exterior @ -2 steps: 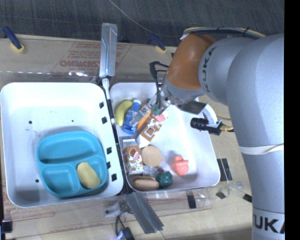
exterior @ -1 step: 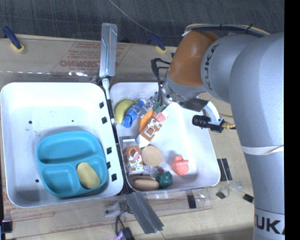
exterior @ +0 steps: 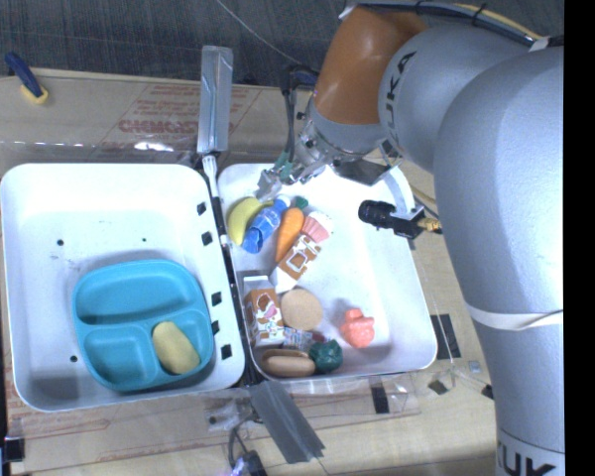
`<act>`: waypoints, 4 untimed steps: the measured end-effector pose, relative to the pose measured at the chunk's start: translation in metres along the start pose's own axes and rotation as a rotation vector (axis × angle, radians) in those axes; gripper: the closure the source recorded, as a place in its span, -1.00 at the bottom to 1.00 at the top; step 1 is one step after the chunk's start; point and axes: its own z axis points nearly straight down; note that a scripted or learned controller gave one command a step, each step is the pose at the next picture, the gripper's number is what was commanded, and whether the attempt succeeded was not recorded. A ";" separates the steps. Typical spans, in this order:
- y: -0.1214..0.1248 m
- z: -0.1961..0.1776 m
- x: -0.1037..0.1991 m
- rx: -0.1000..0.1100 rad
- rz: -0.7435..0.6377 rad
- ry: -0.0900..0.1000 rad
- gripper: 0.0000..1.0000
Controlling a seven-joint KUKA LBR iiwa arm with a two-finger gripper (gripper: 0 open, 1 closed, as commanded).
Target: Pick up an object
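Hovering at the far edge of the right bin (exterior: 416,296), gripper (exterior: 283,175) just above the yellow banana (exterior: 240,219) and blue bottle (exterior: 263,226); finger spread impossible to tell. Lying beside those, an orange carrot (exterior: 289,232).

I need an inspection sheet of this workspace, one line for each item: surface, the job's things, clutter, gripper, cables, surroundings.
Surface: bench carrying the left bin and the right bin side by side.
Job's things: right bin holds a banana, blue bottle, carrot, two small cartons, round cookie, pink toy and a hot dog bun.
Clutter: blue divided tray in the left bin, with a yellow potato in its lower right compartment.
Gripper: gripper at the right bin's upper left corner, above the banana; finger state unclear.
Cables: a thin wire behind the bench.
Surroundings: a blue and yellow clamp at the bench's upper left corner.
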 end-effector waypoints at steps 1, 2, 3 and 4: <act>-0.001 0.002 0.000 0.004 0.001 0.001 -1.00; -0.071 0.088 -0.033 0.013 0.010 0.005 -1.00; -0.071 0.103 -0.036 0.006 0.001 0.003 -1.00; -0.070 0.091 -0.036 0.005 -0.003 0.002 1.00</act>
